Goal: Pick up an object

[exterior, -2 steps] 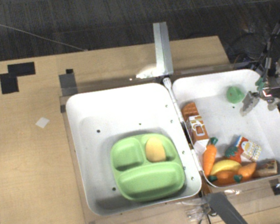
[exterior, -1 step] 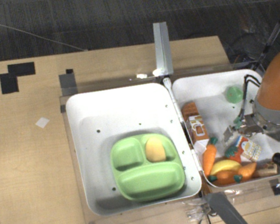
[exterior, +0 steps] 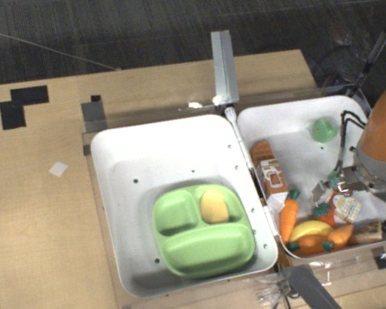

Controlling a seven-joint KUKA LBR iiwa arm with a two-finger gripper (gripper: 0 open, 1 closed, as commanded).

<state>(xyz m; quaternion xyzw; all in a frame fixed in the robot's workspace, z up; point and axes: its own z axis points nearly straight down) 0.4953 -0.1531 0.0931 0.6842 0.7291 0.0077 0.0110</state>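
The right bin point(exterior: 286, 117) holds a pile of toy food at its near side: a carrot point(exterior: 288, 218), a banana point(exterior: 308, 229), an orange fruit point(exterior: 309, 245), a second small carrot point(exterior: 340, 236) and a white and red packet point(exterior: 348, 210). A brown box point(exterior: 269, 170) lies along the bin's left wall. A pale green round piece point(exterior: 323, 130) sits alone near the far side. My gripper point(exterior: 330, 191) hangs low over the pile, just above the packet and to the right of the carrot. The wrist hides what lies beneath it.
The left bin point(exterior: 150, 156) bears a green divided plate point(exterior: 202, 250) with a yellow fruit point(exterior: 214, 205) in its far right compartment. A metal post point(exterior: 223, 67) stands behind the wall between the bins. Cables run at the right edge of the bench.
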